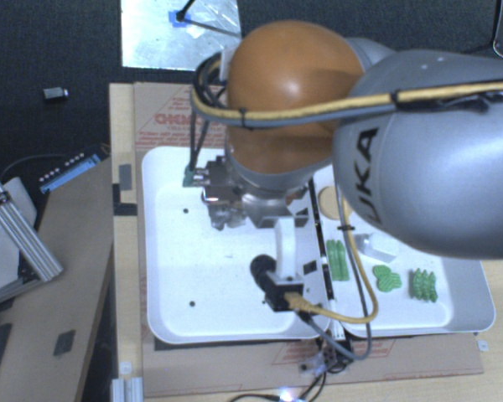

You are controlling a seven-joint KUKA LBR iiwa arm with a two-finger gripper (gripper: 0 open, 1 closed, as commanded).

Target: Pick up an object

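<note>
Camera view: three green toys (387,280) in right bin (465,316), one tan disc (327,199), pincer (222,212) state unclear.

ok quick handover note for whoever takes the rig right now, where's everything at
End effector: low over the left bin, mostly hidden under the wrist; whether it grips anything cannot be told.
Objects: three green pieces in the right bin: a ribbed one near the divider, a rounded one, another ribbed one. A tan disc and a white piece lie there too.
Done: no pick visible.
Left: grasp and lift one object.
</note>
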